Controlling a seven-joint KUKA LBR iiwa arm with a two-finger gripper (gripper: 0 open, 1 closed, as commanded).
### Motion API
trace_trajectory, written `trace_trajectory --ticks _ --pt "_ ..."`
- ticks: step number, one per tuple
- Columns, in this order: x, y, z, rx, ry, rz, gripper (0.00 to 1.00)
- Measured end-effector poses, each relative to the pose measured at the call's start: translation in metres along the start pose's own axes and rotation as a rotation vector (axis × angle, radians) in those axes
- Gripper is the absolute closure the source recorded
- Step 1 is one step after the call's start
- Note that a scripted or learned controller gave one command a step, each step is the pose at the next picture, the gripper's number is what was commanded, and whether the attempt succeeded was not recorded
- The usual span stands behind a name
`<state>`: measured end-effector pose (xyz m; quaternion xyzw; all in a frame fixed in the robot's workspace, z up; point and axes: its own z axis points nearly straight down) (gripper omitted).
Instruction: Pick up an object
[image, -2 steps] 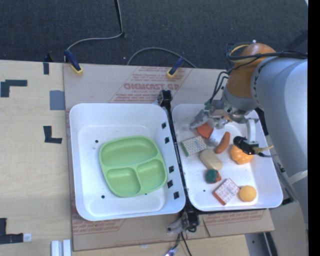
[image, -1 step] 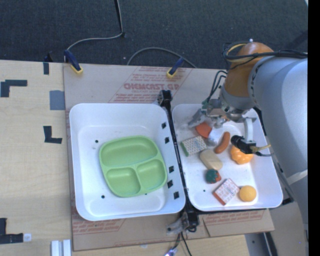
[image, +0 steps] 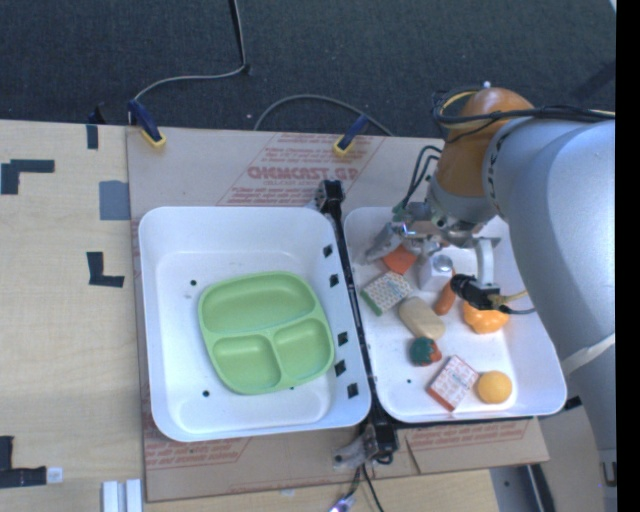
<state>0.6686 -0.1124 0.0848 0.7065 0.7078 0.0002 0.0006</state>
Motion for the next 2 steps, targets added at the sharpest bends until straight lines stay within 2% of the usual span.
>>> trace_trajectory --ticks 1,2 --pt "0.012 0.0 0.0 0.0 -0.001 0.0 0.0" --pt "0.012 0.0 -0.01 0.0 -0.002 -0.001 1.0"
